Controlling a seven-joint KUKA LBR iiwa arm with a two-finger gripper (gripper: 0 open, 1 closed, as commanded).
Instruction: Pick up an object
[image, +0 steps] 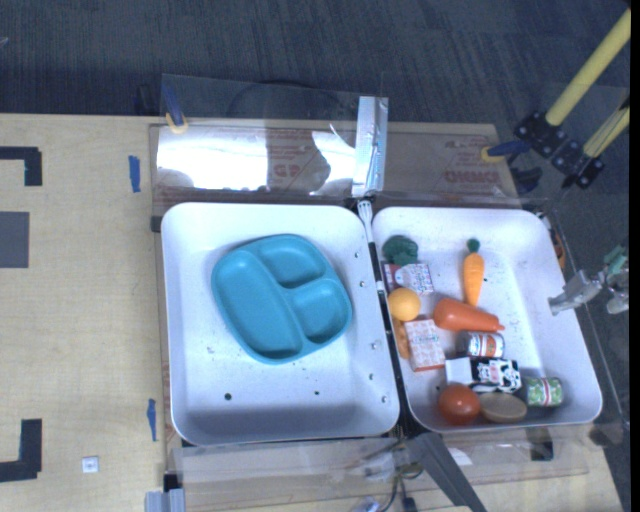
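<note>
Pincer (578, 293) first: you see it as a pale, blurred metal shape at the outer rim of the right bin (575, 375). It hangs over the edge and nothing is gripped in it. You cannot tell whether it is released or clenched.

Your pickable things all lie in that right bin, crowded toward its inner wall and near corner. A dark green knobbly vegetable (400, 248) sits at the far inner end. A small printed carton (415, 277) sits just beside it, and a smooth yellow ball (404, 304) lies below that. A slim upright carrot (472, 275) stands apart toward the middle. A fatter orange carrot (466, 317) lies slantwise, touching a flat pink carton (425, 344). Nearer you, a small tin (486, 345), a black-and-white box (495, 374), a glossy red tomato (458, 402), a brown oval (503, 408) and a green tin (545, 392) cluster together.

The left bin (190, 330) holds a smooth blue plate (282, 297) with three hollows.
</note>
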